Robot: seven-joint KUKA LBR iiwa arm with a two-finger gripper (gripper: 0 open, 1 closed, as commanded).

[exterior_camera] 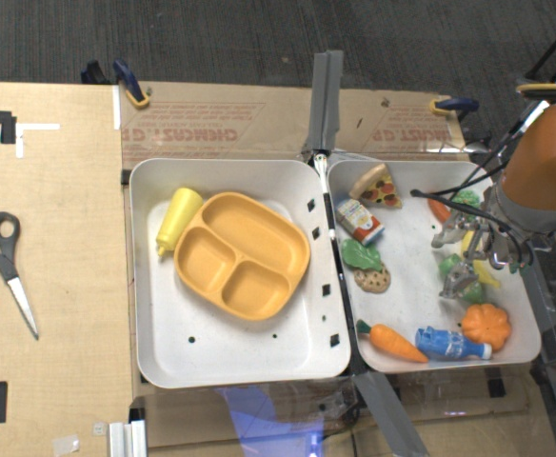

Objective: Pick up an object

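My gripper (pixel 456 258) is low over the right side of the right bin (pixel 407 298), open, with one metal finger (pixel 446 235) toward the back and the other toward the front. A small green toy (pixel 449 266) lies between them, and a yellow piece (pixel 485 272) sits just to its right. Close by in front are an orange pumpkin (pixel 486 323), a blue bottle (pixel 452 344) and a carrot (pixel 397 343). Further left lie a pizza slice (pixel 378 187), a red and white carton (pixel 359 220), a green leaf (pixel 362 253) and a cookie (pixel 373 279).
The left bin (pixel 164 336) holds an orange divided plate (pixel 243 253) and a yellow bottle (pixel 176 219). Scissors (pixel 7 265) lie on the bench at far left. A red piece (pixel 438 208) and a green piece (pixel 467 198) sit behind the gripper, under its cables.
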